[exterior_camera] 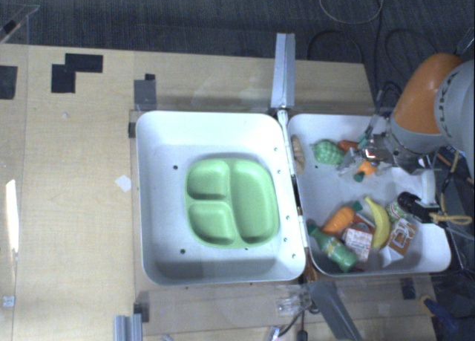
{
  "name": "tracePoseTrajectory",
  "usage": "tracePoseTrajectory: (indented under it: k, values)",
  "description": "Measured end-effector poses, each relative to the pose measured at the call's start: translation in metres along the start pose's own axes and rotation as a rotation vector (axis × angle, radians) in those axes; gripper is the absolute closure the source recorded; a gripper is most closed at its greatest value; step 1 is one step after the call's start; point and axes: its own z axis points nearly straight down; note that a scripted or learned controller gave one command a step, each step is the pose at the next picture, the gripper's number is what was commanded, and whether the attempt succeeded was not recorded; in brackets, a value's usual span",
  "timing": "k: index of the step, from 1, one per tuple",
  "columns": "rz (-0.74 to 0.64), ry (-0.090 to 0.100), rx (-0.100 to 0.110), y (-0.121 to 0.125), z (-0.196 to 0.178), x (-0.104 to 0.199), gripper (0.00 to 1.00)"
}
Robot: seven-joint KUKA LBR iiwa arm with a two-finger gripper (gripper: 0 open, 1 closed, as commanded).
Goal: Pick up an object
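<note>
The right bin [326, 191] holds several small objects. A green lumpy toy [326, 152] lies near its back left. Just right of the toy, low over the bin, is my gripper [361, 156], directly above a small orange and red piece [363, 169]. In the front half lie an orange carrot [340, 219], a yellow banana [379, 222], a red and white packet [358, 241], a green bottle [338, 252] and a brown carton [401, 237]. The arm with its orange band [419, 105] comes in from the right.
The left bin [159, 183] holds a green divided plate [231, 200]. A metal post [283, 72] stands behind the wall between the two bins. Black cables [423, 209] and a dark fitting hang over the right bin's right rim.
</note>
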Motion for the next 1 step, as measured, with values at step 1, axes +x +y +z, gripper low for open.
tracePoseTrajectory:
  k: [1]
  values:
    - [-0.002, 0.003, 0.003, 0.0003, -0.0105, 0.0014, 1.00]
